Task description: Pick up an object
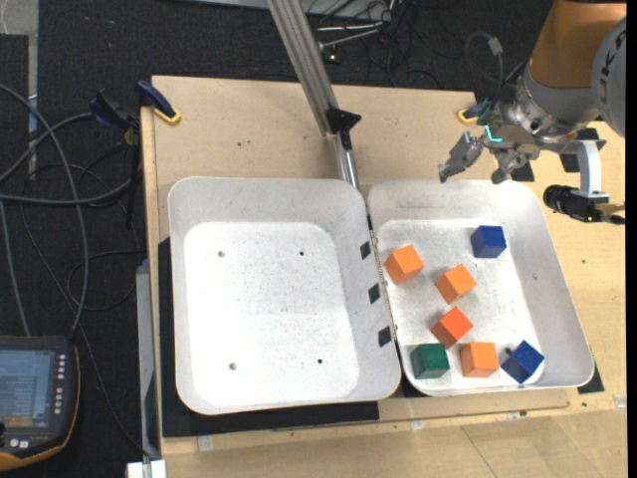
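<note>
tool (485, 163) above blocks' bin (557, 267)

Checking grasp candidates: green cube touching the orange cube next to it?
Apart. The camera view shows a strip of white bin floor between the green cube and the orange cube.
</note>
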Tool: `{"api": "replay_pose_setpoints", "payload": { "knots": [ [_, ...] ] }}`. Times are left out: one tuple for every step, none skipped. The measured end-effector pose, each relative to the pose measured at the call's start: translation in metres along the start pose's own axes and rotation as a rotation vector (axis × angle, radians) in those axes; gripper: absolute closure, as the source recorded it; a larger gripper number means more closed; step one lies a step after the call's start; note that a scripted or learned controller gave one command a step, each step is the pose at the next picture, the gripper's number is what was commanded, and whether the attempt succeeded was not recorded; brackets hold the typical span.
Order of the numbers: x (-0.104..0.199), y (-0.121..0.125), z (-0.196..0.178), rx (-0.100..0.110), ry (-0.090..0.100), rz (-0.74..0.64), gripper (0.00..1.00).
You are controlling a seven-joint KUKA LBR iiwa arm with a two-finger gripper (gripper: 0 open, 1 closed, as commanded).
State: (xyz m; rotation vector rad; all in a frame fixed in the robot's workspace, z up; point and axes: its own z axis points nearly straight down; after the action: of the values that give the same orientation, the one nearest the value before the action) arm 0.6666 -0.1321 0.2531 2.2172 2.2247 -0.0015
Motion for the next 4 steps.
{"api": "replay_pose_setpoints", "payload": {
  "knots": [
    [-0.006,0.005,0.047,0.003,0.000,0.003,0.00],
    [-0.001,-0.003,0.108,0.007,0.002,0.003,0.00],
    [0.000,-0.004,0.162,0.005,0.001,0.003,0.00],
    [-0.001,-0.002,0.147,-0.003,0.000,0.004,1.00]
  ]
}}
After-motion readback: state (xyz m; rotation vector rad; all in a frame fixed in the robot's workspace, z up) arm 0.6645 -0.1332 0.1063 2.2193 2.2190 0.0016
